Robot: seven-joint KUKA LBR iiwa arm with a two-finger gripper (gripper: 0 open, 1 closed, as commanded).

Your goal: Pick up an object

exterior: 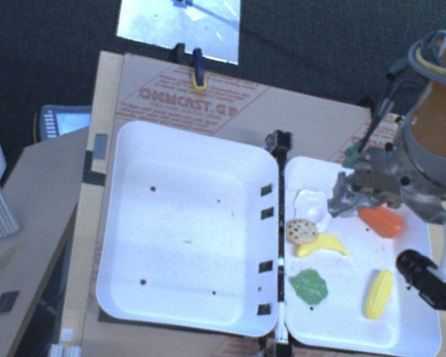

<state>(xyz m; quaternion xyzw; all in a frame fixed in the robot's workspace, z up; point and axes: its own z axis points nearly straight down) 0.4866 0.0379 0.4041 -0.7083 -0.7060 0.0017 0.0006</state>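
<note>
Where bins [203,148] sit, cardboard-covered bench [220,100].

Two bins side by side. Right bin [412,339] holds cookie [301,229], banana [324,247], leaf [308,285], corn [379,294]. Gripper [341,205] hangs behind the cookie.

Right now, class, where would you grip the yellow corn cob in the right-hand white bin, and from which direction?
Grip the yellow corn cob across its middle, coming straight down from above. It lies flat and roughly lengthwise toward the camera, so fingers should close on its long sides. Bare floor of the right-hand white bin on both sides probably leaves room.
</note>
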